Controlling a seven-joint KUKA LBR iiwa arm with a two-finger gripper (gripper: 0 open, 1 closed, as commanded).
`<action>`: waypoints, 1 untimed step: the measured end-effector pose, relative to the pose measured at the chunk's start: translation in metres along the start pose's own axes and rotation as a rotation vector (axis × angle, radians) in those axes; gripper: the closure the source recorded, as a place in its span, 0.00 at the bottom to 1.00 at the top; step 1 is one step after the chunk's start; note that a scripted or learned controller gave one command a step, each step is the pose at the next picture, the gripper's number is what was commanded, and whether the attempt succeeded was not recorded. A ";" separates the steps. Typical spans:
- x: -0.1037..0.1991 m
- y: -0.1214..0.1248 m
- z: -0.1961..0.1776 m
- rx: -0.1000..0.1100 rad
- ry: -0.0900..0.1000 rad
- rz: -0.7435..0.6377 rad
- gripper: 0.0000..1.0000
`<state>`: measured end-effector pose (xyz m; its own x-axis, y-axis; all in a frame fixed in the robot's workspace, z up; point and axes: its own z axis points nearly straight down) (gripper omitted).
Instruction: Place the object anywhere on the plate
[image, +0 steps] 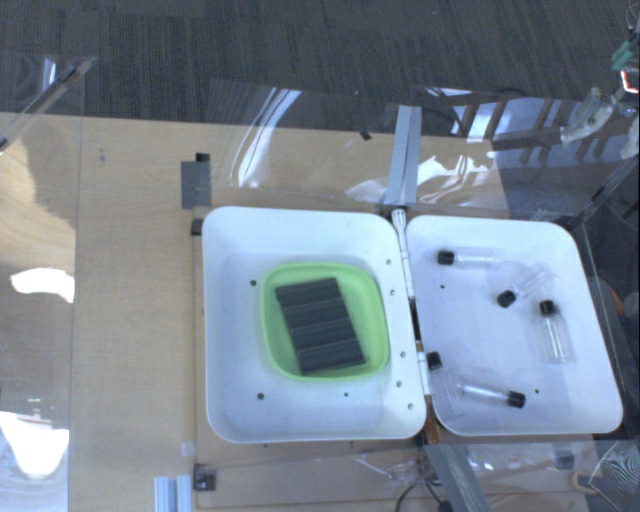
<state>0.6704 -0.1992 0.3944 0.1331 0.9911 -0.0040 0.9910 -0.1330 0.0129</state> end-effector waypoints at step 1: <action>0.001 0.000 -0.037 -0.001 0.001 0.008 0.00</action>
<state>0.6704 -0.1984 0.4316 0.1412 0.9900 -0.0028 0.9899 -0.1412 0.0135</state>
